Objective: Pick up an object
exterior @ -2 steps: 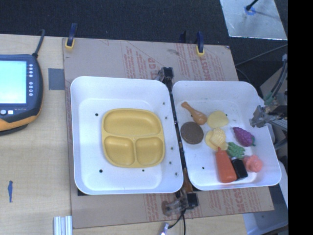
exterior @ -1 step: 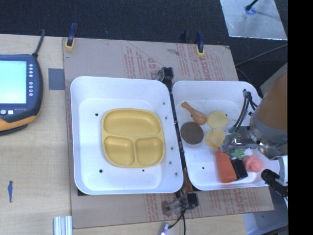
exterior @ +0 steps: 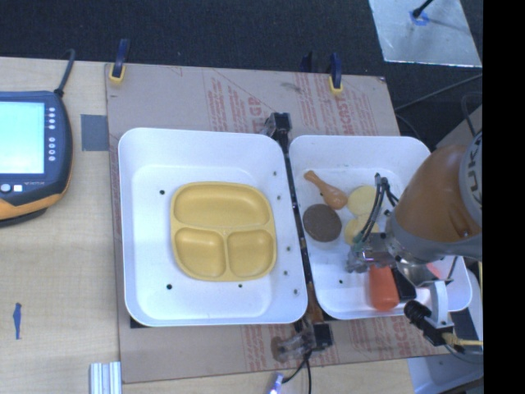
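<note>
The right bin [exterior: 328,298] holds a brown disc [exterior: 321,222], a small wooden spoon-like piece [exterior: 326,189], a pale yellow round object [exterior: 362,199] and an orange-red object [exterior: 382,288]. The arm reaches down into this bin from the right. Its gripper [exterior: 367,258] sits low over the bin's right half, just above the orange-red object and beside the yellow one. The wrist covers much of that area.
The left bin [exterior: 139,220] holds a yellow divided plate [exterior: 223,230]. A handheld control pendant [exterior: 29,154] lies at the far left on the bench. Clamps hold the cardboard sheet along its far edge [exterior: 335,72].
</note>
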